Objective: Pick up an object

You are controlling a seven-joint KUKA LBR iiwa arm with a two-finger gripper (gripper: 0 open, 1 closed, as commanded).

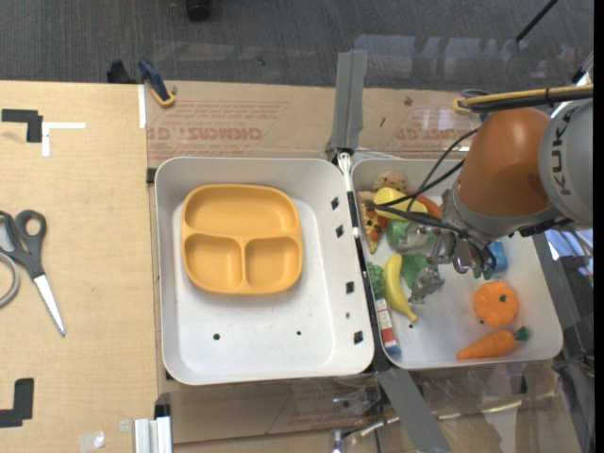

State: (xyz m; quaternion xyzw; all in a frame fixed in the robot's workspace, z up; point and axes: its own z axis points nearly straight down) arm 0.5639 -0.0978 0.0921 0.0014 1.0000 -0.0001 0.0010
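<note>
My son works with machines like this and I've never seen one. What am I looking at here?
This is one photo from a camera fixed above a bench, looking down at a slant. The grey and orange shape on the right is a robot arm; its end effector hangs over the right bin. That bin holds toy food: a banana, a small orange pumpkin, a carrot and more. The left bin holds a yellow divided plate. Scissors lie on the bench at far left. I can't tell whether anything is gripped.
</note>
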